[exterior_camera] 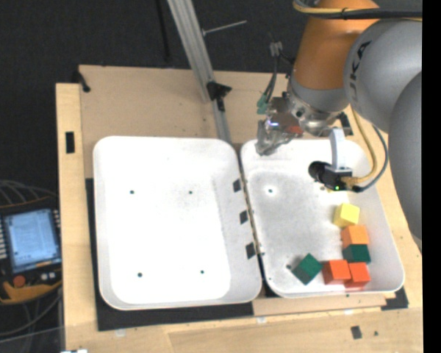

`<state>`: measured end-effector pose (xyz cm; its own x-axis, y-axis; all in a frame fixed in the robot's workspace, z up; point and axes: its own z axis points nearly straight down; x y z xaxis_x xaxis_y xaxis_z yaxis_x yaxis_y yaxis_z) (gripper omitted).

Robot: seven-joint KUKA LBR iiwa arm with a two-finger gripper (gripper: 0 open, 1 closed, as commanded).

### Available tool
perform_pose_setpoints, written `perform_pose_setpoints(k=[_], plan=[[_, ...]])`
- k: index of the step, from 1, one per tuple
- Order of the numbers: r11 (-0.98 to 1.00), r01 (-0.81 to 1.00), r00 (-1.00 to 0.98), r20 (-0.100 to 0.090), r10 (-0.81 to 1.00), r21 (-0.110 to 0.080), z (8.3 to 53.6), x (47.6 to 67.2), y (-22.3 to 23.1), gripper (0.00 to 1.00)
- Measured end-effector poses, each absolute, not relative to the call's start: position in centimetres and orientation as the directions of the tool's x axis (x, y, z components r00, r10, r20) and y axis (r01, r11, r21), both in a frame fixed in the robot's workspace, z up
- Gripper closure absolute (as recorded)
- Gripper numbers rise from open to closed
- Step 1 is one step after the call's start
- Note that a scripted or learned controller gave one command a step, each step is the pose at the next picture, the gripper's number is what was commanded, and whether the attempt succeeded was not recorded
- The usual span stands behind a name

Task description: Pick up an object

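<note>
Over the right bin's [375, 197] far corner, the gripper [268, 144] is hovering with nothing between its fingers, their spread indeterminate, apparently staging for descent; the blocks [347, 250] are lying clustered near the front

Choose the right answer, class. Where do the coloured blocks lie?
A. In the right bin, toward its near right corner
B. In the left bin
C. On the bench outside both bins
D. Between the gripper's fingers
A: the yellow block, orange blocks and green blocks all sit inside the right bin, clustered by its near right corner.
</note>
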<state>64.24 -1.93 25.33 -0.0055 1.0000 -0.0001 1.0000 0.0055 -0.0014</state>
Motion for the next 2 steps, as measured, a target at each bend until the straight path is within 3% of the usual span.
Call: perform_pose_setpoints(k=[2], plan=[[0.007, 1.0, -0.007, 0.001, 1.0, -0.001, 25.9, 63.0, 8.6, 1.0]])
